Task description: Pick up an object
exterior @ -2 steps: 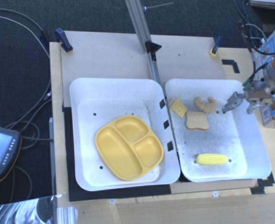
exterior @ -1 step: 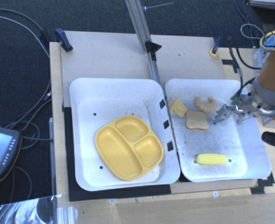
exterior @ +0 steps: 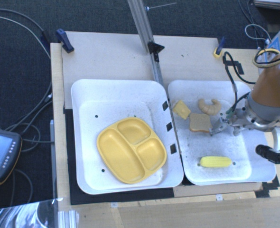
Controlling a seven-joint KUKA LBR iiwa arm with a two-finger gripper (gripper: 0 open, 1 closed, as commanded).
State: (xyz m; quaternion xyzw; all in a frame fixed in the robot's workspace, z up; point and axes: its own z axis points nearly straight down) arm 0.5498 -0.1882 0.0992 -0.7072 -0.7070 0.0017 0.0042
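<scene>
The right bin [exterior: 242,172] holds a yellow cheese wedge [exterior: 181,109], a tan croissant-shaped piece [exterior: 210,106], a brown toast slice [exterior: 200,123] and a yellow corn cob [exterior: 216,162]. My gripper [exterior: 216,127] reaches in from the right and sits low in this bin, right at the toast slice's right edge and just below the croissant piece. Its tip is small and dark against the bin floor. Nothing is visibly lifted.
A yellow three-compartment plate [exterior: 132,148] lies in the left bin [exterior: 85,127]. A metal pole [exterior: 144,27] slants down to the divide between the bins. Cables [exterior: 232,68] hang over the right bin's far right corner.
</scene>
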